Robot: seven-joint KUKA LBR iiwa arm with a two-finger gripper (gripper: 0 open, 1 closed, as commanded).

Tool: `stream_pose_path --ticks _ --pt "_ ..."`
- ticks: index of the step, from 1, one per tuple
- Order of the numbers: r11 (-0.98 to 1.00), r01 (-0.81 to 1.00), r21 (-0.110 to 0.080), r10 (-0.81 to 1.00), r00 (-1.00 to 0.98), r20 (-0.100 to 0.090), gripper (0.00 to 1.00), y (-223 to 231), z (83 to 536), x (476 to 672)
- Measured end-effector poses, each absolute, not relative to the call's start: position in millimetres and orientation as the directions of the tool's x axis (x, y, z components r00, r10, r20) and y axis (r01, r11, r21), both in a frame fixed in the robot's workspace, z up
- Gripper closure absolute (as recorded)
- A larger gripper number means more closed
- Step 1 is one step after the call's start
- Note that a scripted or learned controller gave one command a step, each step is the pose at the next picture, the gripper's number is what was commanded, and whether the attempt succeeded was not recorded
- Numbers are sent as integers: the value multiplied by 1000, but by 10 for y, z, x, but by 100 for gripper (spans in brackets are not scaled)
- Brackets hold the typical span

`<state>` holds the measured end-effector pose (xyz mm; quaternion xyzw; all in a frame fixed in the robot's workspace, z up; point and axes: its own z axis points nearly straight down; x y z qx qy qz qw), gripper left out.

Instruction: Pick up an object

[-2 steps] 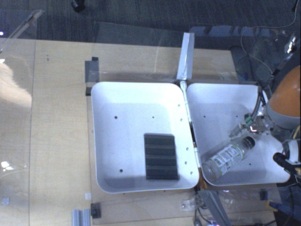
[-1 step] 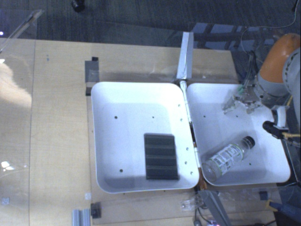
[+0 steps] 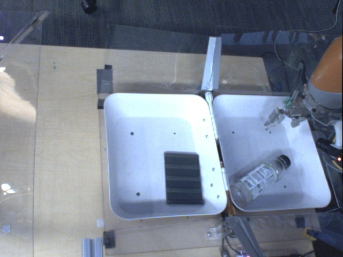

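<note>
**Two bins, one bottle, tool spread with nothing in it**

Camera view: the tool (image 3: 284, 118) hangs over the right bin's (image 3: 316, 197) far right part, fingers spread apart, nothing between them. A clear bottle (image 3: 260, 179) lies on its side nearer the front, well apart from it. A dark ribbed block (image 3: 184, 178) lies in the left bin (image 3: 123, 143).

Arm cropped at the right edge

Behind the gripper (image 3: 285, 118), the arm (image 3: 328, 76) runs off the picture's right side, only its orange band and a grey part showing. The fingers are too small and blurred to judge. Below the gripper, the bottle (image 3: 260, 179) label is unreadable.
</note>
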<state>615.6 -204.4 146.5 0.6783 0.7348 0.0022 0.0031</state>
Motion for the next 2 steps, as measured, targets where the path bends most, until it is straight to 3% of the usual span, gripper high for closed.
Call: stream_pose_path --ticks 1,2 --pt "247 969 10 969 -247 -4 0 -2054 888 5293" --pt "229 973 9 973 -229 -3 0 -2033 874 6090"
